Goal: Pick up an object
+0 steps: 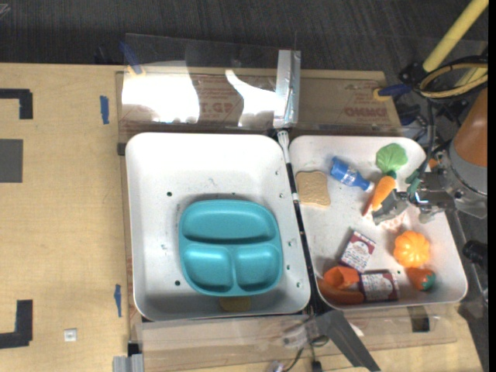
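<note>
While over the right bin (446,301):
Gripper (385,212): low beside the carrot (380,192), fingers parted, holding nothing
Left bin (147,161): teal divided tray (230,246)

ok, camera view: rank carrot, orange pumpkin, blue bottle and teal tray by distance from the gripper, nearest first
1. carrot, just left of the gripper, right bin.
2. orange pumpkin, below the gripper, same bin.
3. blue bottle, up and left, near the bin's top.
4. teal tray, far left, in the other bin.
</note>
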You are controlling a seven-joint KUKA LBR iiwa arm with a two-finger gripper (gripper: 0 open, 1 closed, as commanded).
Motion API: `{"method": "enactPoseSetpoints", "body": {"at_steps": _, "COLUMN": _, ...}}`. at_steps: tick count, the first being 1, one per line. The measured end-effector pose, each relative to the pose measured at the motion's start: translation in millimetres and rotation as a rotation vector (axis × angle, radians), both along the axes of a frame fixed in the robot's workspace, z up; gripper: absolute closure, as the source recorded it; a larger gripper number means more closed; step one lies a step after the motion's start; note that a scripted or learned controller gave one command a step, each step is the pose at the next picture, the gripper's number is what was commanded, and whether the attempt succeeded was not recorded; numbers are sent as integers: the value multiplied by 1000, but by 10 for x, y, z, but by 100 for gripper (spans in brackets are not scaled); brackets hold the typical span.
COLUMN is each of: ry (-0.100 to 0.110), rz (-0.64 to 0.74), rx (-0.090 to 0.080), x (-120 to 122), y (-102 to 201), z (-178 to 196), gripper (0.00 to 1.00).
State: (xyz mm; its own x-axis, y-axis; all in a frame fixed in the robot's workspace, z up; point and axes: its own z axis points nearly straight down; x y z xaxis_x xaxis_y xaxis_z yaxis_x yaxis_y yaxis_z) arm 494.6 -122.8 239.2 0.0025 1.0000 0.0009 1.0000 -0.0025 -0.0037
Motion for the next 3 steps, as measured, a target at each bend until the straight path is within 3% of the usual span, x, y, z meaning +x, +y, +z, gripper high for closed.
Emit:
{"method": "enactPoseSetpoints", "body": {"at_steps": 1, "ry": 1, "rz": -52, "rx": -1, "x": 702, "y": -234, "z": -699, "gripper": 0}}
{"method": "enactPoseSetpoints", "body": {"at_steps": 2, "ry": -18, "rz": -48, "rx": -5, "x": 928, "y": -285, "z": -1391, "gripper": 0}}
{"method": "enactPoseSetpoints", "body": {"at_steps": 3, "ry": -20, "rz": -54, "rx": -8, "x": 932, "y": -314, "z": -1303, "gripper": 100}}
